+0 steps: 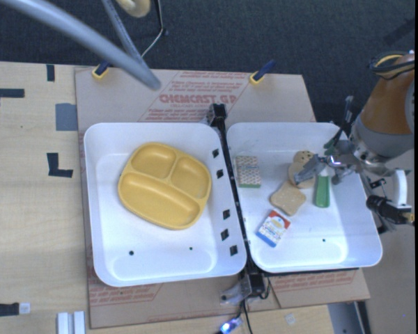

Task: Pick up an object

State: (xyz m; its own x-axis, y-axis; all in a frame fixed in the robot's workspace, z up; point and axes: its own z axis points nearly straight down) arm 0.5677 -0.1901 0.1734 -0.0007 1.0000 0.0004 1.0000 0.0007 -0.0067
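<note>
Hovering in the right bin [348, 256], the claw [308, 172], finger state unclear, overlaps a tan toy [303, 161].

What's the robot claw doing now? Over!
Gripper low in right bin, beside green bottle and tan pieces. Nothing seen held. Yellow tray in left bin. Over.

On the counter [28, 186], the left shallow white bin [104, 256] holds a yellow divided plastic plate [164, 184]. The right white bin [348, 252] holds a speckled green sponge [247, 171], a tan bread-like slice [288, 199], a small red, white and blue carton [272, 228] and an upright green bottle [322, 190]. The arm's tool [312, 172] sits low at this bin's far right side, just beside the bottle and a tan holed chunk [303, 161].
</note>
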